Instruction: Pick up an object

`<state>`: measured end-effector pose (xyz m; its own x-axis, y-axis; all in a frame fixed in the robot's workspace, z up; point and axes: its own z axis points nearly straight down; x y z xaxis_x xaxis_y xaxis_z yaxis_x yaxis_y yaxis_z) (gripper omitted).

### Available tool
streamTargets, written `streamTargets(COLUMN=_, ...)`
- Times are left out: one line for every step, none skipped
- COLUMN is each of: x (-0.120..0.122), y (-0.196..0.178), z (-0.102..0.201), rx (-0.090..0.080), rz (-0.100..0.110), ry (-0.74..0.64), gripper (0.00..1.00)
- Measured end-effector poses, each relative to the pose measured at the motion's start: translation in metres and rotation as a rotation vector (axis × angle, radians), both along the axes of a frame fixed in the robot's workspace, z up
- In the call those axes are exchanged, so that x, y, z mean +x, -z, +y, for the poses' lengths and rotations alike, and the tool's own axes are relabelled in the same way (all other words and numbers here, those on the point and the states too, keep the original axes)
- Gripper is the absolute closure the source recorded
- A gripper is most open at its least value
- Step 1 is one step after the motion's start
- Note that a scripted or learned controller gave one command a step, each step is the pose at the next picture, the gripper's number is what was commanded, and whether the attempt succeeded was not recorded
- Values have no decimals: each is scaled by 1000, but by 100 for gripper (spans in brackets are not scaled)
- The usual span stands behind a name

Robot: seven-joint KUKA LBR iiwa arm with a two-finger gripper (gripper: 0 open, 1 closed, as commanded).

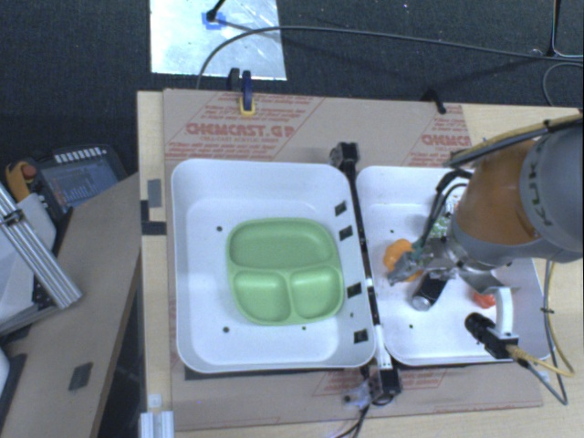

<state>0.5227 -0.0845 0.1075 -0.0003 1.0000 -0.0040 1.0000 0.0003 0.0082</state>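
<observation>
Gripper (pixel 409 267), reaching into the right bin (pixel 392 199) above an orange object (pixel 396 250); whether it is spread or pinching cannot be told. A dark cylindrical object (pixel 427 290) lies just beside. Left bin (pixel 196 245) holds a green divided tray (pixel 281 270).

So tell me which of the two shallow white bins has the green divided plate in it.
The left white bin holds the green three-compartment plate. The right white bin has small objects and the gripper over it instead.
</observation>
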Motion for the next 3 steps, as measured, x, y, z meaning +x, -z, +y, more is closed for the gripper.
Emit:
streamTargets(x=4, y=-15, z=-3, rx=-5, rz=-13, ry=2, gripper=100)
streamTargets(x=-1, y=-77, z=-4, rx=3, rz=1, ry=-3, gripper=100)
streamTargets(x=1, y=-127, z=-5, rx=3, rz=1, ry=-4, gripper=100)
